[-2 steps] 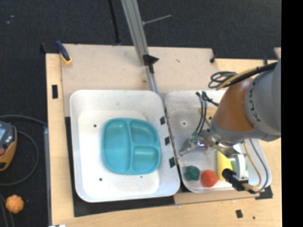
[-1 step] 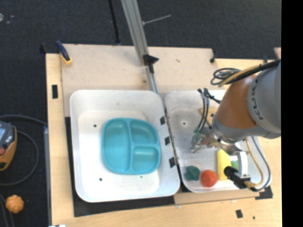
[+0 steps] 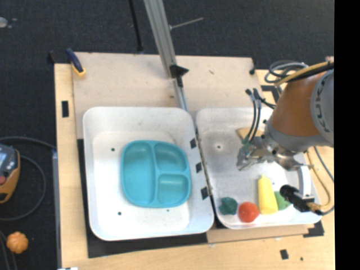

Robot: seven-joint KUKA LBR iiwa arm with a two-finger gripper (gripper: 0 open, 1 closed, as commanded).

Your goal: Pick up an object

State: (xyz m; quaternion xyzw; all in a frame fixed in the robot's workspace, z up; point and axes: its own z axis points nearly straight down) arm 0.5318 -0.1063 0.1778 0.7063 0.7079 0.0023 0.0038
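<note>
At the far left, off the table [image 3: 135,77], a small orange ball [image 3: 17,241] is seen on the dark floor, with a yellow-cased device [image 3: 8,173] above it at the frame's edge. On the table, the left bin [image 3: 101,122] is occupied by a turquoise divided plate [image 3: 156,173], laid flat near the bin's middle with its three compartments facing up. A slanted aluminium rail [image 3: 160,30] is seen rising from between the two bins toward the top of the view. In the right bin [image 3: 216,125], the objects are gathered along the near edge: a dark green piece [image 3: 228,205], then a red ball [image 3: 248,211] just beside it, then a yellow object [image 3: 266,194] touching a small light green piece [image 3: 281,202]. The yellow object is set with its long axis running roughly from the near edge toward the far edge of the bin, its narrower end pointed away from the near edge. The gripper [image 3: 246,157] is seen over the middle of the right bin, above and left of the yellow object and apart from it; whether it is open or closed cannot be told. The arm's orange band [image 3: 298,103] is seen at the right.
</note>
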